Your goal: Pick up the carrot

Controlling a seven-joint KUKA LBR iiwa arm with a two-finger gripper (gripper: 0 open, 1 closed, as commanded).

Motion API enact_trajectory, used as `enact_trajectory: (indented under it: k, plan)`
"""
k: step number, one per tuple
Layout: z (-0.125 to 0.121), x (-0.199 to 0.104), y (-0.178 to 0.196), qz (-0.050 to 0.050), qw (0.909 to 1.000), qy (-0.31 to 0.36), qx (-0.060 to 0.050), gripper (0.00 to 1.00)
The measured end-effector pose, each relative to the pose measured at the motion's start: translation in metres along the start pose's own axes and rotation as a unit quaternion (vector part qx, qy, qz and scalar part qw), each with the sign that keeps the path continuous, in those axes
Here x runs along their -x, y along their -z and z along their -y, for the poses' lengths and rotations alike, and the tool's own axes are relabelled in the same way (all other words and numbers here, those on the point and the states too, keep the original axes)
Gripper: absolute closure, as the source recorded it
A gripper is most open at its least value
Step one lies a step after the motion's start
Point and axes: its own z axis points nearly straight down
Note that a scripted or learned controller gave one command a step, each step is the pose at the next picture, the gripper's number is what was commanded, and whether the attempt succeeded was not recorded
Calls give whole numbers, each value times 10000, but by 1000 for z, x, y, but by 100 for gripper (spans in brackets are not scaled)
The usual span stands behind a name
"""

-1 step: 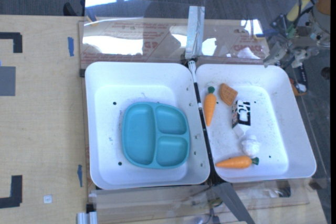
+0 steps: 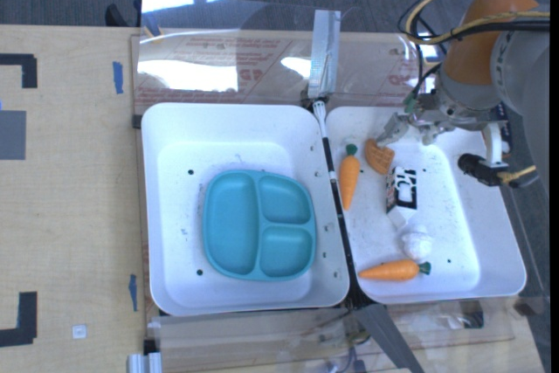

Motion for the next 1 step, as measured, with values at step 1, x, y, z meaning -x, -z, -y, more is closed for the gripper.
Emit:
enact_trajectory:
  k: [1]
  plan:
    - [2, 13, 38, 4, 9969, -791, -6, 0]
